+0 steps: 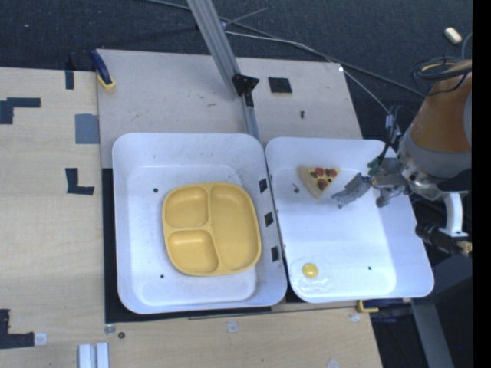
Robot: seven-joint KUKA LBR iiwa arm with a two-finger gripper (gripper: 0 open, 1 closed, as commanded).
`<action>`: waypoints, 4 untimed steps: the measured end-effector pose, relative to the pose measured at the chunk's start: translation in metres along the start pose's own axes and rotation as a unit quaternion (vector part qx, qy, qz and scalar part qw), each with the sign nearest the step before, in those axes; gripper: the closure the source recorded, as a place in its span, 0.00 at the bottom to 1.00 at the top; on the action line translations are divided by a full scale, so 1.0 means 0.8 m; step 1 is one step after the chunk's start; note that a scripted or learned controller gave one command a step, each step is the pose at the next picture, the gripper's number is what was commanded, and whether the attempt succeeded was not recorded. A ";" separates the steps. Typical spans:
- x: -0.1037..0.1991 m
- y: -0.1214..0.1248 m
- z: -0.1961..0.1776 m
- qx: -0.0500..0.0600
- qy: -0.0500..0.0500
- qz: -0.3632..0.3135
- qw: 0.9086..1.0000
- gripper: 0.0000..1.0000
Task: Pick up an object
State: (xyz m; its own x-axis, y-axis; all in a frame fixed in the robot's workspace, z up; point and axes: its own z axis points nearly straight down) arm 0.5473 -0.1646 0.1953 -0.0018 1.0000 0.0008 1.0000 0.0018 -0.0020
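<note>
Yellow pizza slice (pixel 318 180) lies just beside the jaws (pixel 347 194).

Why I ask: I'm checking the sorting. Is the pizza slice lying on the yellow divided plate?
No, the pizza slice lies in the right bin, while the yellow divided plate sits in the left bin.

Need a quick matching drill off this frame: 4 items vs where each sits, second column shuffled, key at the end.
Items:
1. yellow divided plate
2. pizza slice toy
3. fried egg toy
4. gripper

Places:
A. right bin, near edge
B. left bin, middle
C. over right bin, just right of the pizza slice
D. right bin, far half

Pairs: 1-B, 2-D, 3-A, 4-C
</note>
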 end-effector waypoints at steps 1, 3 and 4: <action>0.010 -0.004 0.077 0.003 0.000 0.000 1.000 0.00; 0.009 -0.001 0.122 -0.005 -0.003 0.000 1.000 1.00; -0.001 -0.005 0.048 -0.003 -0.001 0.001 1.000 1.00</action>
State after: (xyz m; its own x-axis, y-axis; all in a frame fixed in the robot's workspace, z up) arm 0.5431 -0.1651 0.1565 0.0001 1.0000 -0.0014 1.0000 -0.0001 0.0035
